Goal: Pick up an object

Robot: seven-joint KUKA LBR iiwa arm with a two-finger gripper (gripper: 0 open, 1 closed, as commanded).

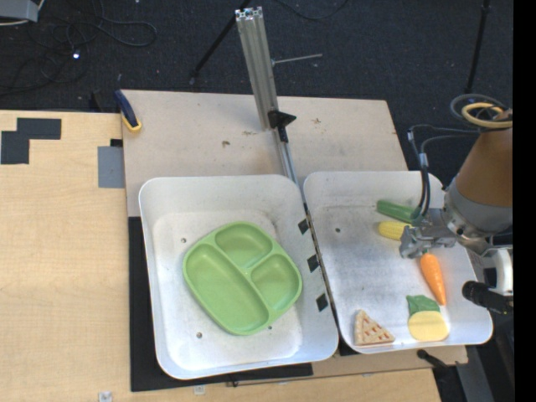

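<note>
Item one: the arm, grey with an orange-brown band, reached in from the right, its tool [416,243] low over the right-hand shallow white plastic bin [352,262]. Whether the tool was open or closed could not be told from where I stood.

Item two: small orange toy carrot [433,278], tapered, smooth, lying in the right bin with its thick end just beside the tool. It did not appear to be lifted.

Item three: yellow toy corn piece [390,229] with a green leaf-like strip [396,210] above it, both just left of the tool, in the bin's upper part.

Item four: triangular tan toy sandwich wedge [371,328], with a textured face, near the bin's front rim.

Item five: rounded pale-yellow toy piece with a green top [427,320], glossy, beside the wedge.

Item six: left-hand white bin [167,203], holding a light-green plastic divided plate [242,276] with three compartments, smooth and shallow.

Item seven: pale wooden bench [59,224]; an upright aluminium post [258,65] stood behind the bins.

Assessment: the step in hand seemed to be the approach or descent toward a grasp, the carrot or the corn being the likeliest target. The next move would call for the tool to settle squarely across one piece, close firmly, and then rise straight. The smooth tapered carrot looked liable to slip or roll away.
</note>
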